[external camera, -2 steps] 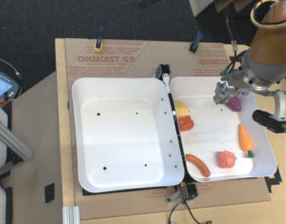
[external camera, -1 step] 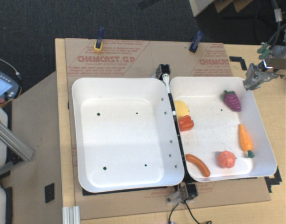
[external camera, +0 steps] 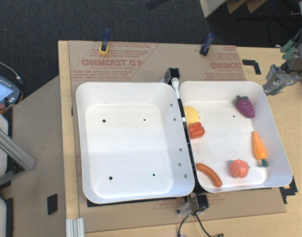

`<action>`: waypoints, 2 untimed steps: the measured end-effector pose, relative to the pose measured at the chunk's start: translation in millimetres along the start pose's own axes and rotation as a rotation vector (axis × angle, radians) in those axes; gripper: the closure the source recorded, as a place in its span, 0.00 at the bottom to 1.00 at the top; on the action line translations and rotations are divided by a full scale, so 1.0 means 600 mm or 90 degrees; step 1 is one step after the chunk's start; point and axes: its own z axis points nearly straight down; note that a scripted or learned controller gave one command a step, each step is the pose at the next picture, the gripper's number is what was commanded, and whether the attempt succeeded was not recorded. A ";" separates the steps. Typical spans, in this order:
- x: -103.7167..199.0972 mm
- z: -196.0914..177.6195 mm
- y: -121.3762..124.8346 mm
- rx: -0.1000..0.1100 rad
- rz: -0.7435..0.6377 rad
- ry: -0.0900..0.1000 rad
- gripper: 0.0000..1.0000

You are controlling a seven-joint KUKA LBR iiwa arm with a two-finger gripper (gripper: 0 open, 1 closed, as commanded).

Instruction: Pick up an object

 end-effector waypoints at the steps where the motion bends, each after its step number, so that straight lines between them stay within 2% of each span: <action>1: 0.020 -0.032 -0.030 0.002 0.000 0.000 1.00; 2: 0.019 -0.048 -0.027 0.000 0.001 -0.001 1.00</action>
